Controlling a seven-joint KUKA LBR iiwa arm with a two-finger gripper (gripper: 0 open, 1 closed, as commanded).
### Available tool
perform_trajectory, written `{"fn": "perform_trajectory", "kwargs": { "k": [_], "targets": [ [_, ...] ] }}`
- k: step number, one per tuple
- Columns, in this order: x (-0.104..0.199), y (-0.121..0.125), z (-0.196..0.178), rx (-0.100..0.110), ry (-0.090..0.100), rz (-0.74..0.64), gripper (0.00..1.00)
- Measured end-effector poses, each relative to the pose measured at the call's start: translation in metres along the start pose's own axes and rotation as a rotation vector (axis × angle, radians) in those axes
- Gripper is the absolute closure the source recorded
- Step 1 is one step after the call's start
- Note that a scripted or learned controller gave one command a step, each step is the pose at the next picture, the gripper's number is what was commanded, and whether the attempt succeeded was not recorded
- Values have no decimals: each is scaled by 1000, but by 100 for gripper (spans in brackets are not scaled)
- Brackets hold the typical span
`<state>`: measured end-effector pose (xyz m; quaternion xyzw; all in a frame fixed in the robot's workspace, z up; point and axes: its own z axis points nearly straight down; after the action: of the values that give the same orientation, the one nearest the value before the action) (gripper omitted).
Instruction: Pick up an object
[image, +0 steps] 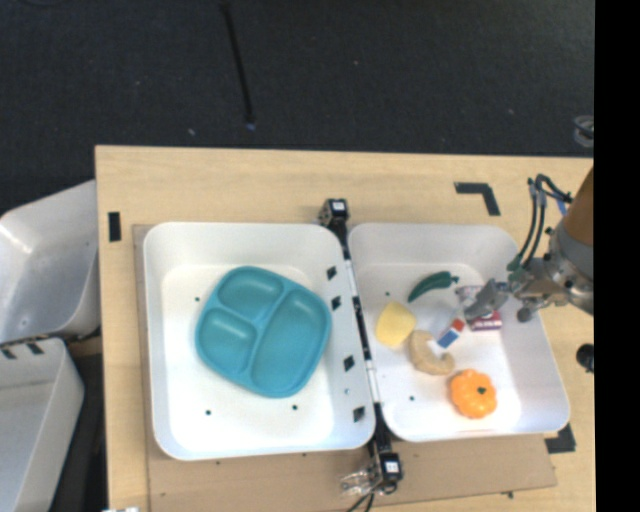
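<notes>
The right bin (530, 400) holds several small items. A green pepper (432, 284) lies near its middle, with a yellow block (395, 324) below it to the left. A beige curved piece (430, 358) rests beside an orange pumpkin-like toy (473, 393). A small white tube with red and blue ends (451, 336) lies between them. My gripper (484, 299) hangs low over the bin's right part, just right of the pepper. A small red and white item (486, 322) sits right under it, partly hidden.
The left bin (165, 400) carries a blue divided plate (263, 330). A black-clipped divider (352, 320) separates the bins. The arm (570, 260) comes in over the right bin's right rim. White containers (45, 270) stand off the bench to the left.
</notes>
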<state>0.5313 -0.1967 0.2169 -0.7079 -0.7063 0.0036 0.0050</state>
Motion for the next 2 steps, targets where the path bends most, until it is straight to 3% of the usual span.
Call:
{"fn": "perform_trajectory", "kwargs": {
  "k": [1,2],
  "targets": [
    [1,3,-7,-13,-3,-4,0],
    [3,6,36,-9,-3,-3,0]
  ]
}}
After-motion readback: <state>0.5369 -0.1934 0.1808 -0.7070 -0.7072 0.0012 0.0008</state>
